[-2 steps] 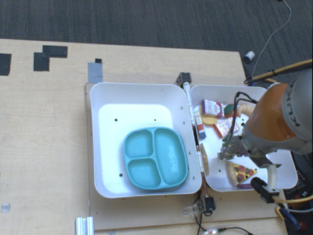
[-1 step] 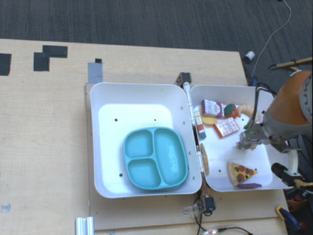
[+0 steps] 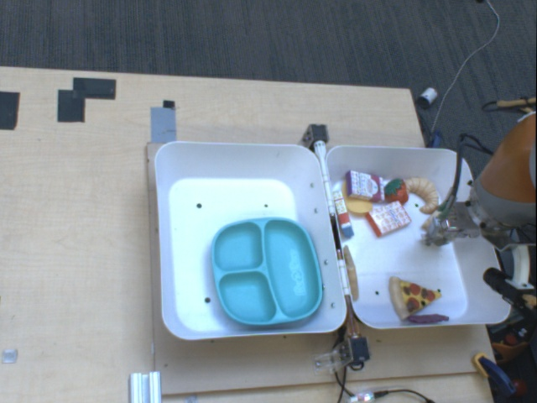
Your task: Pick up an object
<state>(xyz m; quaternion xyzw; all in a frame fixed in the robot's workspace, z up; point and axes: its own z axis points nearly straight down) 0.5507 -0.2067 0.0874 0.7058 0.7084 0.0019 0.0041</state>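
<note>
The right bin [image 3: 394, 152] holds several toy foods. A purple and white carton [image 3: 362, 183], a red fruit [image 3: 394, 191] and a yellow piece [image 3: 359, 206] lie at its back left. A red and white box [image 3: 389, 218] sits just in front of them. A tan curved piece [image 3: 424, 193] lies behind my gripper [image 3: 435, 230], which hangs low near the bin's right side, right of the box. A pizza slice [image 3: 413, 295] and a purple item [image 3: 428, 317] lie at the front.
The left bin [image 3: 235, 154] holds a blue divided plate [image 3: 267, 269]. A small red and white item [image 3: 341, 212] and a tan piece [image 3: 350, 271] rest along the divider. The arm's orange band [image 3: 512, 166] rises right of the bins.
</note>
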